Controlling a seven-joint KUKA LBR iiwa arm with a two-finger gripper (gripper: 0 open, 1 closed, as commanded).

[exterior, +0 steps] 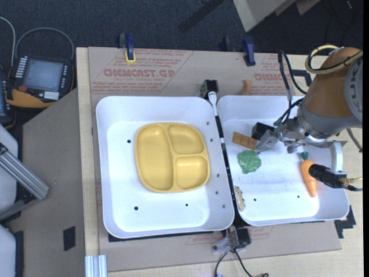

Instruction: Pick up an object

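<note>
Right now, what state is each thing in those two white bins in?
yellow divided plate: flat in the left bin
green piece: loose in the right bin
brown block: lying flat, above the green piece
carrot: lying near the right edge
end effector: low over the right bin, by the brown block

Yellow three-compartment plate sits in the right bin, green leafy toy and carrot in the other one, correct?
Not quite. The camera view shows the yellow three-compartment plate in the left white bin; the green leafy toy and orange carrot lie in the right white bin.
</note>
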